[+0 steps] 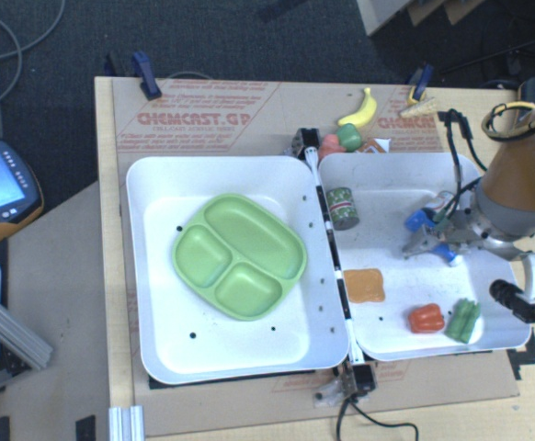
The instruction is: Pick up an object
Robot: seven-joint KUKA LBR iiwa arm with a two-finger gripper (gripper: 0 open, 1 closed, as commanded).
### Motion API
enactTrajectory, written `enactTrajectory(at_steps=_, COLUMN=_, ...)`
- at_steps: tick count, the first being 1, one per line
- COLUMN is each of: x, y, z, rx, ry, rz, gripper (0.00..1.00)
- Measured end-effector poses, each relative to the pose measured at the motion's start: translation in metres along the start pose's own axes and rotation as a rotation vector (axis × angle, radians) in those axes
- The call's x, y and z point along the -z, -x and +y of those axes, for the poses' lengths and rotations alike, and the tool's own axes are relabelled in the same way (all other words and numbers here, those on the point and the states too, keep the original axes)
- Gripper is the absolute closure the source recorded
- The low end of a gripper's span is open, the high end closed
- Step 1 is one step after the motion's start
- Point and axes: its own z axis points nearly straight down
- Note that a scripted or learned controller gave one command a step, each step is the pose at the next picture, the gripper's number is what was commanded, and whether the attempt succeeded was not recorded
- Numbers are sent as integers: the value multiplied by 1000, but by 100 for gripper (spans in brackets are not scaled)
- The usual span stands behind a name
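My gripper (430, 238) is low in the right bin (392, 175), reaching in from the right below the arm's orange band (516, 180). A blue object (421, 220) lies right against it, with more blue showing on the gripper's near side; part of it is hidden by the gripper. A green can (342, 207) lies at the bin's left wall. An orange flat piece (365, 286), a red pepper (426, 318) and a green vegetable (463, 321) lie along the bin's front.
The left bin (157, 200) bears a green divided plate (240, 255). Behind the bins on the board lie a yellow banana (359, 111) and a small red and green toy (346, 138). Cables loop beside the arm at the right.
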Motion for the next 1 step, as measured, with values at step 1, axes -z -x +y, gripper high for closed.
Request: enactTrajectory(at_steps=1, x=0, y=-25, z=50, rx=5, ry=-5, rz=8, gripper=0)
